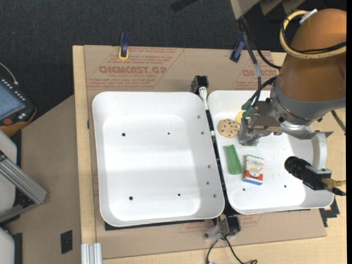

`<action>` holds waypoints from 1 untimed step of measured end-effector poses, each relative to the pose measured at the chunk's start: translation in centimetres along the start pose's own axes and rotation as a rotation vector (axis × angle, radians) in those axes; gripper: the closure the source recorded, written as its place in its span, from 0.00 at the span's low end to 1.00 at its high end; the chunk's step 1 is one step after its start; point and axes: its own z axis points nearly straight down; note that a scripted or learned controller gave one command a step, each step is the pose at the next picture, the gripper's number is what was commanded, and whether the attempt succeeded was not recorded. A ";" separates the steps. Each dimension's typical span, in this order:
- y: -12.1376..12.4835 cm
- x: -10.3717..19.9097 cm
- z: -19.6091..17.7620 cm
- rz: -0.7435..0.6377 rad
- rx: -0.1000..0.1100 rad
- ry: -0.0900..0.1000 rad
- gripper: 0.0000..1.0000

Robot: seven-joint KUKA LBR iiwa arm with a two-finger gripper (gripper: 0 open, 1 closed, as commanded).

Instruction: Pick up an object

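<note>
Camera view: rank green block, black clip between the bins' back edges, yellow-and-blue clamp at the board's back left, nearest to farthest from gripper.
1. green block, in the right bin, just beside the gripper.
2. black clip, at that bin's back-left corner.
3. yellow-and-blue clamp, on the back-left edge of the board.
</note>
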 end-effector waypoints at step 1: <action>0.4 0.3 -1.5 -0.005 -0.016 0.000 1.00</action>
